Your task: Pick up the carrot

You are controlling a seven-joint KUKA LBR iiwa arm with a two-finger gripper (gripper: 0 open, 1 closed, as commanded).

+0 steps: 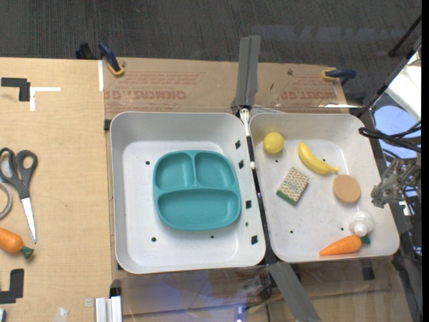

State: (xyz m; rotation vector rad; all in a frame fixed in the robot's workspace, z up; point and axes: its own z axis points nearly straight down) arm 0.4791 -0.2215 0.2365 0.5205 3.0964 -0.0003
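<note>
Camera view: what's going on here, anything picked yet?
Nothing is picked yet. The carrot lies at the near edge of the right bin, beside a small white object, with a lemon, banana, small patterned box and tan disc around. A teal divided plate sits in the left bin. A second carrot lies on the bench by the scissors.

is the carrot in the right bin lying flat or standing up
Lying flat. The carrot rests on its side on the floor of the right bin, near the front wall, orange tip pointing left, green end right beside a small white object.
</note>
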